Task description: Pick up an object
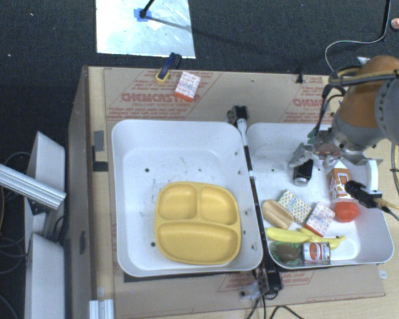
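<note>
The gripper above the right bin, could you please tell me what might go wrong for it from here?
1. The two-finger gripper hangs over bare floor of the right white bin, so closing here may catch nothing.
2. The yellow banana, hot dog bun and small checkered box lie packed together, so a grasp may jostle neighbours.

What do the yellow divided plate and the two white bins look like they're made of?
The yellow plate looks like moulded plastic with a matte finish: even colour, soft rounded dividers, no glare. The left bin and right bin look like thin formed plastic, smooth and slightly glossy, with rounded rims; the exact plastic can't be told.
</note>
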Controlling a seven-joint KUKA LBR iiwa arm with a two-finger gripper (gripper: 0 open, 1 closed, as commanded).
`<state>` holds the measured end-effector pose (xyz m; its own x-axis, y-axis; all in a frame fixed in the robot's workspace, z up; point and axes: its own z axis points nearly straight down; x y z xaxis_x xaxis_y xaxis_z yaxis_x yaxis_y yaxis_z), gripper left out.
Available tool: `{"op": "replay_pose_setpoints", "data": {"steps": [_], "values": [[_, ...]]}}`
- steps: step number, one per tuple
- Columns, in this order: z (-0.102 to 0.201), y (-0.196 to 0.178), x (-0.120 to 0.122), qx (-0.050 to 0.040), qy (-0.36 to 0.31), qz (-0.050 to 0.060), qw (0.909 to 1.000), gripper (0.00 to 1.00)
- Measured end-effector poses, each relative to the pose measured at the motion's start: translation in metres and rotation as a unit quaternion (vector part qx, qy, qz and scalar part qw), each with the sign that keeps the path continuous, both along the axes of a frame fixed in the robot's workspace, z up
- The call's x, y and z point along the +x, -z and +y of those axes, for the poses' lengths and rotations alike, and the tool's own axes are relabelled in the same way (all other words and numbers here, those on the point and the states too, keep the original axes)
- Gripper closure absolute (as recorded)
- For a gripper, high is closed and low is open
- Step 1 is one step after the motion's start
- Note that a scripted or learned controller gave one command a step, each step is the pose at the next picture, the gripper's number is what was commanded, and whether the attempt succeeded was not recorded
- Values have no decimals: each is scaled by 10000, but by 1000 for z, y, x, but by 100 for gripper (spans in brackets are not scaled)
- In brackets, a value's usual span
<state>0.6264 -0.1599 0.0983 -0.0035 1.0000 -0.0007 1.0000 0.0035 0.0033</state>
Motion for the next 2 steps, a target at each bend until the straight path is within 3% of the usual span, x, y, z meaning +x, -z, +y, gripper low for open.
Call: {"op": "replay_pose_setpoints", "data": {"steps": [1,2], "values": [[0,-11,1,-1,-9,-12,10000,100],[116,-116,-40,11,-5,-6,10000,100]]}}
